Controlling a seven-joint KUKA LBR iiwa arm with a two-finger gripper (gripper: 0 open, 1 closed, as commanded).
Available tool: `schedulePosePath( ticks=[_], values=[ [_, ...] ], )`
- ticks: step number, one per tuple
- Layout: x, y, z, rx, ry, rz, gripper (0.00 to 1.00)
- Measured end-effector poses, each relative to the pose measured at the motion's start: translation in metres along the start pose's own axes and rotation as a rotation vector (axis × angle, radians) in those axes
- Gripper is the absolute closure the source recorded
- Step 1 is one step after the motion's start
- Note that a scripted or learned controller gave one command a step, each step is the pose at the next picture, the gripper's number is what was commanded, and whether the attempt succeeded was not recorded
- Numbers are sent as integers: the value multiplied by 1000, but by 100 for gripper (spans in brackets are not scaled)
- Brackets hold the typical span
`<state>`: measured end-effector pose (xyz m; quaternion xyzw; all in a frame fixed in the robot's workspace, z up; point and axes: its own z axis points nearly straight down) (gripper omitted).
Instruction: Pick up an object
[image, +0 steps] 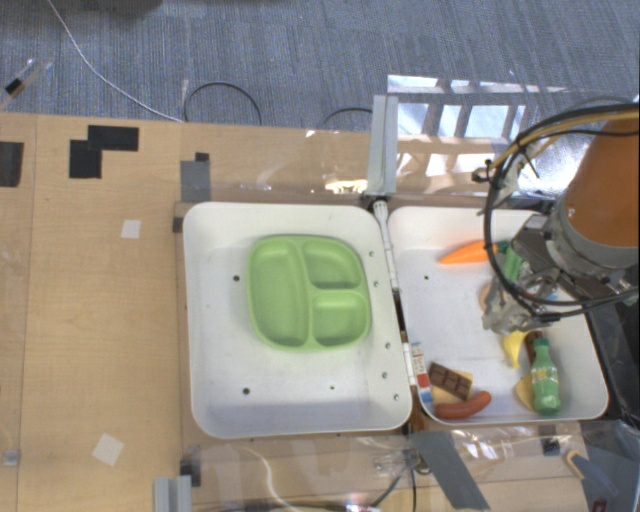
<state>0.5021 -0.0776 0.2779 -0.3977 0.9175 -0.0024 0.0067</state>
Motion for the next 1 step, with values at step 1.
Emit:
schedulePosePath(
  ticks=[1],
  values=[
    [57,-50,145,-13,7,-267,100]
  ],
)
